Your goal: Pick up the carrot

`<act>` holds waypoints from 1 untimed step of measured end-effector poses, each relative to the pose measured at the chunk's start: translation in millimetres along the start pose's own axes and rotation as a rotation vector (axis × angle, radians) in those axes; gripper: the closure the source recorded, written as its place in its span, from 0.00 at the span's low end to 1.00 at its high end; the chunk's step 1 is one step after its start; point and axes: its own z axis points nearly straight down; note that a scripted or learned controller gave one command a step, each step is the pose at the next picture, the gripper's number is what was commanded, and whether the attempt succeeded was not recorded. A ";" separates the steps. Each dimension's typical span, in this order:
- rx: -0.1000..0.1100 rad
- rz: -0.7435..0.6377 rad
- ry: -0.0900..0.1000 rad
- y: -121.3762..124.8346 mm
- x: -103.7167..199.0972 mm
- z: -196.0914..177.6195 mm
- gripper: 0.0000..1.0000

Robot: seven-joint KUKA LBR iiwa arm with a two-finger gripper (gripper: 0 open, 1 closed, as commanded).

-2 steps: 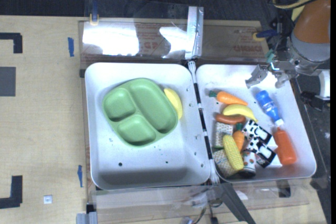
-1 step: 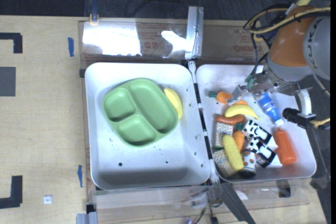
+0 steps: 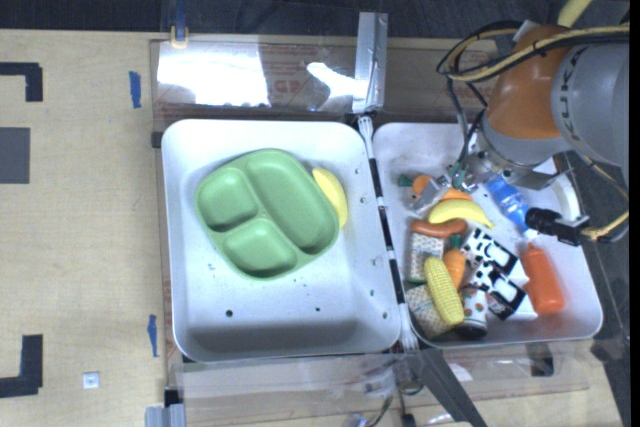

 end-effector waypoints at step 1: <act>-0.003 0.003 0.000 1.0 -1.8 -8.6 1.00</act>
